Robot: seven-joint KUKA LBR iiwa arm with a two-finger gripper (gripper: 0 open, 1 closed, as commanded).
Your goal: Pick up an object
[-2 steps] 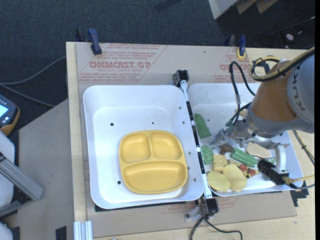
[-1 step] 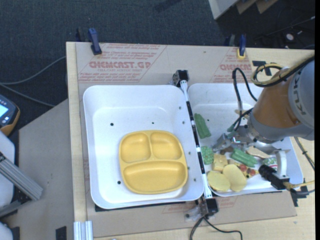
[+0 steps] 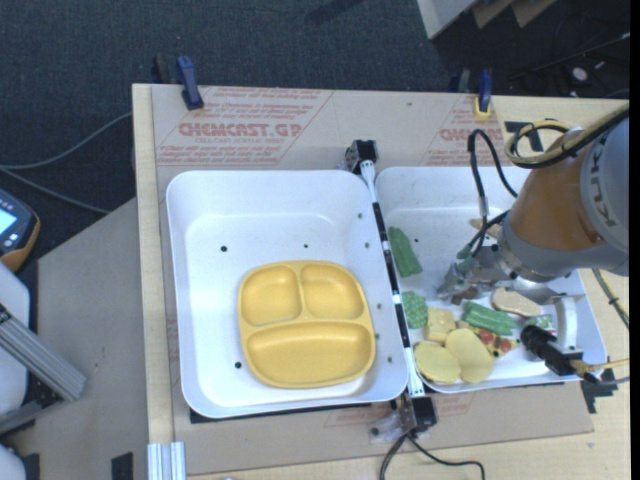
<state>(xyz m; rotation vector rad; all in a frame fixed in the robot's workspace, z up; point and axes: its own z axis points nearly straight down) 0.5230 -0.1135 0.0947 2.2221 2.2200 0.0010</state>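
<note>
**Arm low over the right bin's toy food**

Nearest the camera, at the front edge of the desk (image 3: 300, 438), a black cable clip (image 3: 418, 413) sits where the 2 white bins meet. There are 2 bins, 1 yellow plate, 1 arm and a heap of small toy food pieces too crowded to count exactly.

The desk is a pale board with red printed lettering along its back, held by 2 blue clamps (image 3: 188, 80). Around it lies dark grey carpet with loose cables.

The left bin (image 3: 200, 218) holds only the yellow plate (image 3: 305, 323), which has 3 compartments and lies flat near the front. The right bin (image 3: 430, 193) holds the toy food (image 3: 455, 353): 1 green strip (image 3: 405, 251) by the divider, round yellow slices at the front, with green and tan bits beside them.

The gripper (image 3: 470, 273) hangs low over the pile's back edge, just beside the pieces. Whether its fingers are open or closed, I cannot tell.
</note>
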